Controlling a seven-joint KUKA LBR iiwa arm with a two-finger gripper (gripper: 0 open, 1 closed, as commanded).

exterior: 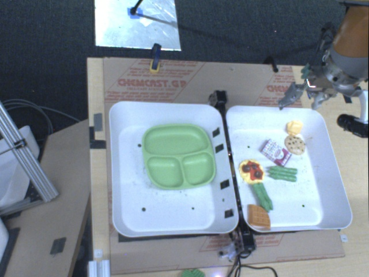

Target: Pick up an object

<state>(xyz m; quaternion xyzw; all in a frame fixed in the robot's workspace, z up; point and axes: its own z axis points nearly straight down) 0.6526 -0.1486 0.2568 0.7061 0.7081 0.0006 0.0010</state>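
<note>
End effector [304, 98] up at the far right, above the back rim of the right bin [333, 172], two fingers [291, 97] spread apart, released, nothing between them. Grey wrist and orange band just behind, arm entering from the right.

Below it, inside the right bin, a scatter of toy food: yellow piece [294, 127] nearest the back, cookie [294, 145] touching just in front of it, purple packet [274, 151] beside the cookie. Toward the middle, green beans [282, 173] next to a yellow pizza slice [252, 171]; a green vegetable [263, 195] in front of that; a waffle [259, 216] at the near corner. All well apart from the end effector.

In the left bin [124, 178], a green divided plate [177, 156], lying flat. Both bins side by side on the cardboard-covered worktop [173, 77].
</note>
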